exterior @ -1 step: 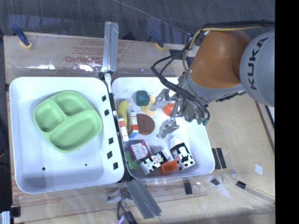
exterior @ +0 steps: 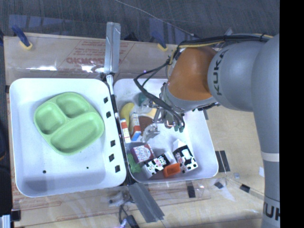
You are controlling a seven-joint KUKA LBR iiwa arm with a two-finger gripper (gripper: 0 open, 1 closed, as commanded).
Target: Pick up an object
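- The grey arm [exterior: 237, 75] reaches from the right over the right bin [exterior: 206, 141]; its hand [exterior: 159, 125] hangs low among the clutter, and whether it is clenched cannot be told.
- Just left of the hand lie a yellow object [exterior: 126, 110] and small boxes [exterior: 135, 127]; cow-patterned toys [exterior: 185, 158] sit nearer the front wall.
- The left bin [exterior: 23, 141] carries a green divided plate [exterior: 69, 122], with bare white floor around it.
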